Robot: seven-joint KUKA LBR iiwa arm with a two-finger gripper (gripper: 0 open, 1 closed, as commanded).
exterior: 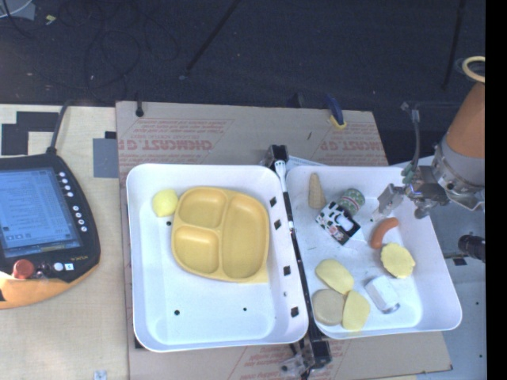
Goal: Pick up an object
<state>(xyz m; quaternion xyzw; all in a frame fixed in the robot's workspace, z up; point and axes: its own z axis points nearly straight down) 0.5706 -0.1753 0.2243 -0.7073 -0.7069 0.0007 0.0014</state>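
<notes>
My gripper (406, 198) hangs over the right bin's (444, 307) far right corner, open, with nothing between its fingers. Just below it lies an orange sausage (384, 230). To its left a green-topped can (351, 199), a black-and-white box (338, 222) and a tan cone (316, 190) sit apart from it. Nearer the front are yellow pieces (398, 260) (334, 275) (356, 310), a tan round piece (326, 305) and a small grey-white block (382, 294).
The left bin (150, 307) holds a yellow divided plate (220, 233) and a small yellow ball (165, 203). A control tablet (40, 220) lies on the bench at the far left. The bins' shared rim (287, 244) runs between them.
</notes>
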